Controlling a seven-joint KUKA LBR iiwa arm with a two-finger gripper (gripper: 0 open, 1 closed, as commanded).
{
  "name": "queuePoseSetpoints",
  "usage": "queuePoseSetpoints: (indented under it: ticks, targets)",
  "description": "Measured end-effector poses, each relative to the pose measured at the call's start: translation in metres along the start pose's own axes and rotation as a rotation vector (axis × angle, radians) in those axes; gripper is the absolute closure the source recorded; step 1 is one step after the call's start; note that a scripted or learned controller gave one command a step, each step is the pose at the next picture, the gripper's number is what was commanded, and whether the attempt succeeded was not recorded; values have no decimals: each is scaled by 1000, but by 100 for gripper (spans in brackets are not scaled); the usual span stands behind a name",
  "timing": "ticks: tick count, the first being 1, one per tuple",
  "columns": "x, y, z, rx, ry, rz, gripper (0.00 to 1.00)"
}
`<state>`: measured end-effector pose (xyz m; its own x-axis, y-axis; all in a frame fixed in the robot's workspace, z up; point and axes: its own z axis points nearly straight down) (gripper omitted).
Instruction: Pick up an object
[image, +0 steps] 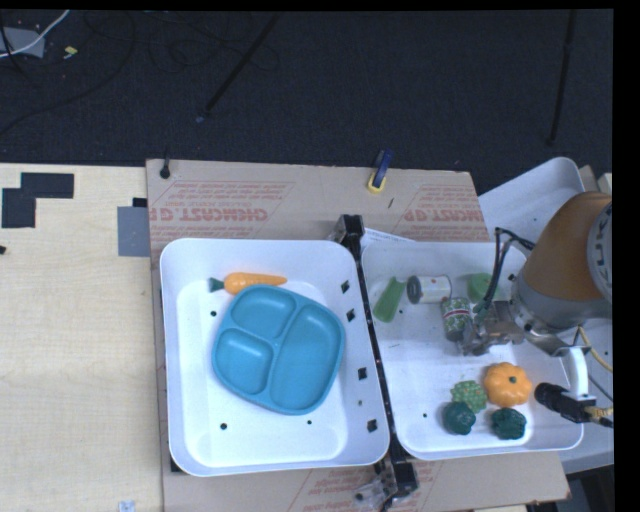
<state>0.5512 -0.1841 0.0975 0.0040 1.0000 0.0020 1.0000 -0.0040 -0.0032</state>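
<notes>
Left bin (190, 420): shallow, white, holding a blue divided plate (277, 347) set at a slant near its middle, and a toy carrot (253, 283) lying just beyond the plate's far-left rim, close to touching it. Divider: a black clip strip (362, 330) runs between the two bins. Right bin (420, 420): near its far-left part, a green pod-shaped piece (388, 299) lying tilted, and just right of it a small grey-and-white cylinder (428, 289) on its side. Further right, a small patterned can-like item (457, 318), with a second green piece (478, 287) partly hidden behind cables. Along the near edge: a light green knobbly item (468, 393), a dark green one (459, 418), another dark green one (508, 424), and an orange toy pumpkin (507, 384) above these. Gripper (478, 335): low over the right bin, just beside the patterned item and perhaps touching it; whether its tool is spread or pressed together cannot be told, since the wrist and wiring cover it. Step in hand, by judgement: the descent or the grasp attempt at the patterned item; nothing is seen to be held. Next move calls for a firm closure on that item, then a straight lift clear of the bin floor, with the pumpkin near enough to be nudged.
</notes>
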Motion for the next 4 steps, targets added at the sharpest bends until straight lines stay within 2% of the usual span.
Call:
queuePoseSetpoints:
  ticks: [1,3,4]
  targets:
    - [-3,10,-56,-5,-3,-4,100]
    - [-5,12,-132,-5,-2,-5,100]
    - [41,32,-121,-1,0,-7,100]
